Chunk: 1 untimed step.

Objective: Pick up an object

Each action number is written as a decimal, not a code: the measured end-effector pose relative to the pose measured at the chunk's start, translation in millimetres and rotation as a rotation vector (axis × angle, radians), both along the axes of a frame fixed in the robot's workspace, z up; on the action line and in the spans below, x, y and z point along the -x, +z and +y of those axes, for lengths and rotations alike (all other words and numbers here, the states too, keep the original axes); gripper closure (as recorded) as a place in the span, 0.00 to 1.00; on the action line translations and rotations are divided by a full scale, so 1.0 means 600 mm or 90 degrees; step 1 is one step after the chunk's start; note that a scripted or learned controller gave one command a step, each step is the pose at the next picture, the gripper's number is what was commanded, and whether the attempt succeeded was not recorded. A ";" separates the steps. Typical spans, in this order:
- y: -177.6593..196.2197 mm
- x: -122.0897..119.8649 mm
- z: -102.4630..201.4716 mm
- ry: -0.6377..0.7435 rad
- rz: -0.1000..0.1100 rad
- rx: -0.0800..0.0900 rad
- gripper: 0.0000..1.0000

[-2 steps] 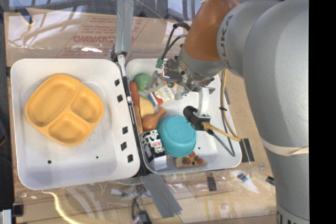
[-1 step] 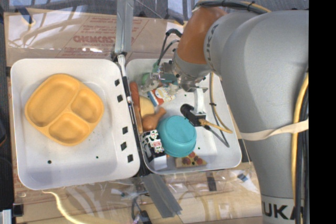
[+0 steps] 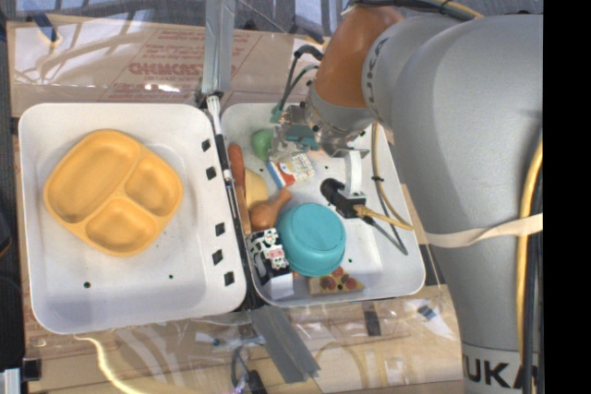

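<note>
- While the arm is reaching in from the right, its gripper [image 3: 297, 132] is hanging low over the far end of the right bin [image 3: 399, 198], presumably to pick from the clutter there.
- Whether the jaws are apart or together, I cannot tell; the wrist is hiding them.
- Candidate objects are lying just beside it: a green item [image 3: 262, 142], a red-and-white packet [image 3: 297, 167], and nearer, a teal bowl [image 3: 313, 239].
- A yellow divided plate [image 3: 113, 190] is sitting alone in the left bin [image 3: 55, 291].
</note>
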<state>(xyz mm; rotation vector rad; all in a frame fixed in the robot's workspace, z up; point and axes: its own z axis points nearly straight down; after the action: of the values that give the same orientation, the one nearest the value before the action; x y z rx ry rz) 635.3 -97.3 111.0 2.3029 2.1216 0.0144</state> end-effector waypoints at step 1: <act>0.136 0.006 0.091 -0.183 0.009 -0.003 1.00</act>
<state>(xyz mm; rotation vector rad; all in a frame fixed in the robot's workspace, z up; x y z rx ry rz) 631.7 -42.6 192.3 2.5926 1.7766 -0.0006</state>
